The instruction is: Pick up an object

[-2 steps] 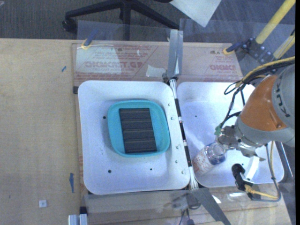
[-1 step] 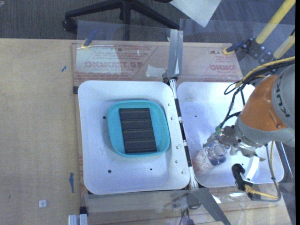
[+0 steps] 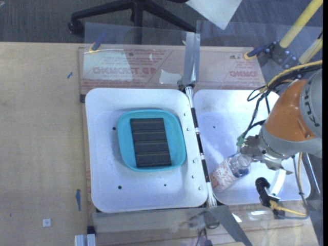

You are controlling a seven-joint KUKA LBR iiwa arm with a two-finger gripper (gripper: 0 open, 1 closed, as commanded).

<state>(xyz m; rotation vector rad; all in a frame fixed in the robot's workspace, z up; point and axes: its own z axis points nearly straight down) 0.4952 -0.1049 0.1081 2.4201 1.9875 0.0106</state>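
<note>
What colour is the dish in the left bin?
Teal dish, dark grey ribbed insert; camera view.

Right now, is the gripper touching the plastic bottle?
Cannot tell. In the camera view the gripper overlaps the plastic bottle's upper end in the right bin, hiding any contact or gap.

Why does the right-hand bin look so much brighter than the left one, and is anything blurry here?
In the camera view, strong glare washes out the right bin floor; the left bin is evenly lit, its teal tray crisp. The plastic bottle near the gripper looks soft and hard to read, and the clear sheet behind reflects faintly.
</note>
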